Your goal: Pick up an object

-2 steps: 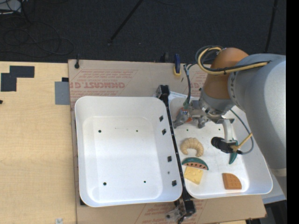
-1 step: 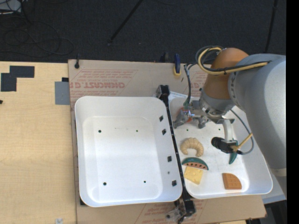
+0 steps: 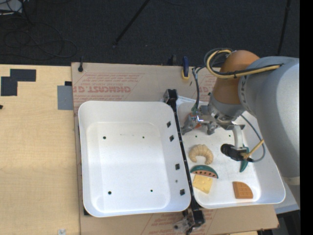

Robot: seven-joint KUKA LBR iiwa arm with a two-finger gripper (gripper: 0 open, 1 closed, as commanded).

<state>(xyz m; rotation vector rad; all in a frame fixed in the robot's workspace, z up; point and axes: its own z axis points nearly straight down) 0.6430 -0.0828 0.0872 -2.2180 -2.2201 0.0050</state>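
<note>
Bench (image 3: 34, 146) of pale wood, dark floor (image 3: 122, 23) behind; tool (image 3: 198, 123) grip state unclear.

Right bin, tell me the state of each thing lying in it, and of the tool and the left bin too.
croissant: lying flat in the right bin, untouched.
melon slice: lying flat, touching the cheese wedge.
cheese wedge: lying flat near the divider.
cracker: lying flat, apart from the rest.
tool: low over the bin's far end, holding nothing that I can see.
left bin: sitting level.

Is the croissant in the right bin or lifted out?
In the bin: the croissant lies on the right bin floor, below the gripper.
</note>
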